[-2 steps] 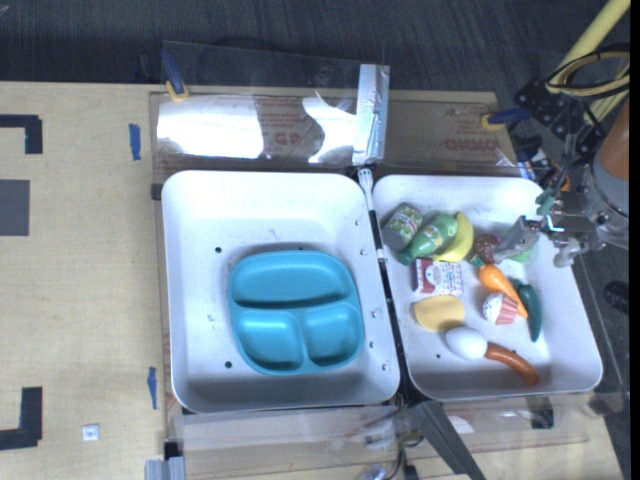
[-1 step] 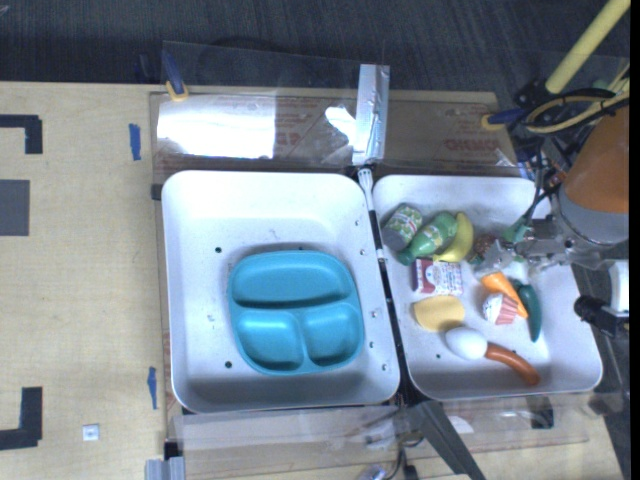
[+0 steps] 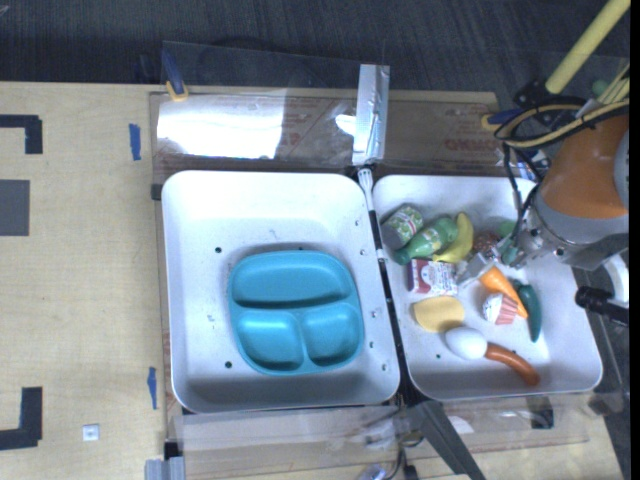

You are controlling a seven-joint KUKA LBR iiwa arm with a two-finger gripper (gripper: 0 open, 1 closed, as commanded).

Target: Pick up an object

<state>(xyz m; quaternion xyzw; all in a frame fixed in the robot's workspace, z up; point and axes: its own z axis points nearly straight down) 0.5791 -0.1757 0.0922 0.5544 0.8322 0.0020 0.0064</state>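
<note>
The right bin holds several toy foods. A green can, a green bottle and a yellow banana lie at its far left. Below them are a red-and-white packet, a yellow wedge, a white egg and an orange sausage. An orange carrot, a red-and-white piece and a dark green chili lie in the middle. My gripper hangs low over the bin, just above the carrot's upper end, below the orange band.
The left bin holds a blue divided tray. A clear plastic sheet and a metal strip stand behind the bins. Cables and a yellow rod are at the upper right.
</note>
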